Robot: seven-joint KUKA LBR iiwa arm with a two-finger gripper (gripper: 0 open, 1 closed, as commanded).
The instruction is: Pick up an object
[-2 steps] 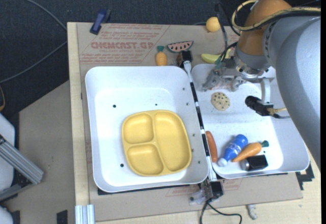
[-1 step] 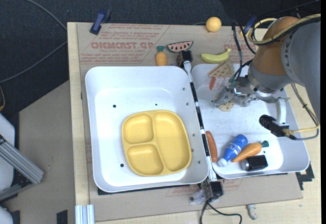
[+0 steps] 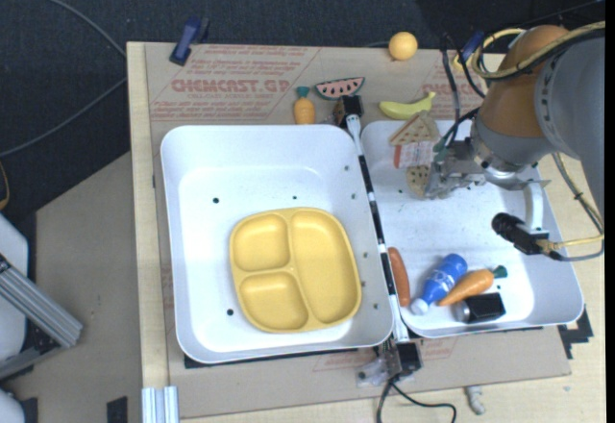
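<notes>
Fingers [image 3: 440,183] of your gripper sit low at the far end of the right white bin [image 3: 557,301], over a small brown speckled cookie-like piece [image 3: 417,178]; can't tell if they're apart or together. Just beside: tan house-shaped toy block [image 3: 413,135]. At that bin's near end: blue plastic bottle [image 3: 441,279], orange toy carrot [image 3: 473,284], black block [image 3: 482,308], red toy sausage [image 3: 399,275]. Yellow three-compartment plate [image 3: 292,268] lies in the left white bin [image 3: 192,219]. Yellow toy banana [image 3: 405,107] rests on the surface behind.

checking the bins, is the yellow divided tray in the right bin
No, the yellow tray lies in the left bin.
</notes>
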